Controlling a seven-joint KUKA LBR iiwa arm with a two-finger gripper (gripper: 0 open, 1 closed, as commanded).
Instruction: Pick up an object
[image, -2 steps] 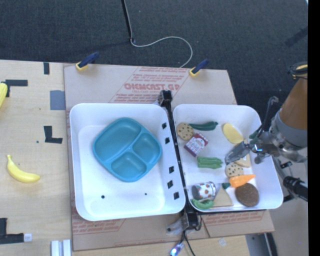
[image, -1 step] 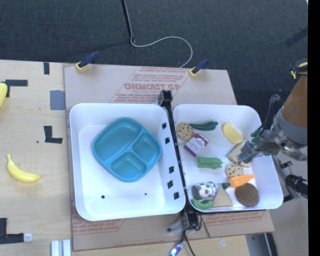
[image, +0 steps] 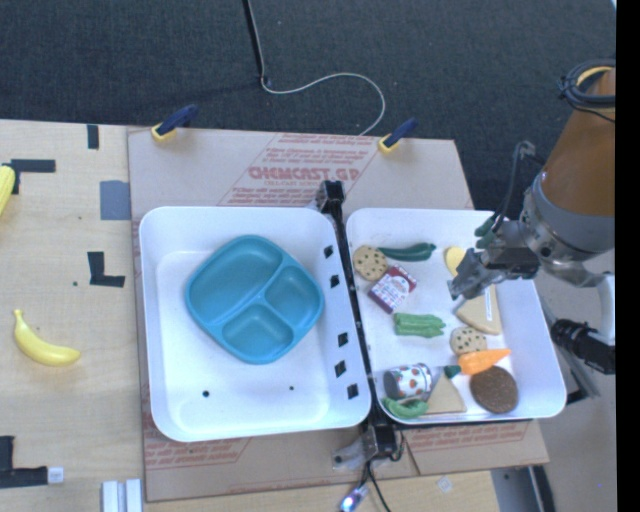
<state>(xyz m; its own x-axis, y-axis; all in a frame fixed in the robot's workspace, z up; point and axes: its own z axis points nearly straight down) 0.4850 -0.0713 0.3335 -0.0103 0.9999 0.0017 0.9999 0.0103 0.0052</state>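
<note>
Tool (image: 470, 283) above right bin (image: 545, 345) (toy food)

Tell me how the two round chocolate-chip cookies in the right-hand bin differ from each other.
The upper round chocolate-chip cookie lies near the divider, beside the red packet; the lower round chocolate-chip cookie lies nearer the bin's right side, touching the orange carrot. The upper one looks slightly larger. Both are tan, dark-speckled and lie flat in the right white bin.

The arm reaches in from the frame's right edge, wrist angled left, hand (image: 472, 272) low at centre right.
</note>
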